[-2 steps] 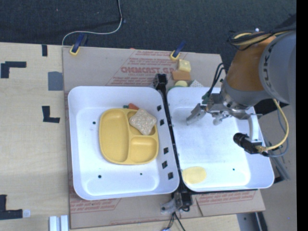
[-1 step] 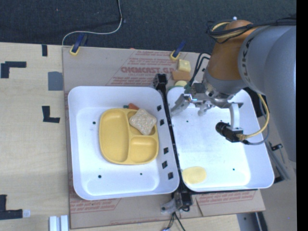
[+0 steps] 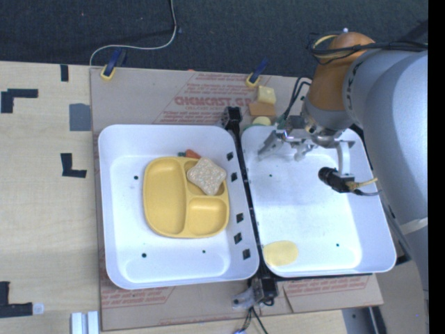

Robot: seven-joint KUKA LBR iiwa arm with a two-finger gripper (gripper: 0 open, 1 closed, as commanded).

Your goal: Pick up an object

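1. so the gripper hangs over the far edge of the right bin, its fingers splayed apart and grasping nothing.
2. to do this well, i'd say it should pick one target, line up squarely above it, then descend straight — no sideways drag.
3. the pale yellow disc lies flat at the near edge of that bin, well apart from the gripper — the likeliest pick.
4. a yellow tray with a beige sponge sits in the left bin.

One camera sits high above the bench and looks down at a slant. It takes in both white bins fully, with dark floor behind the bench.
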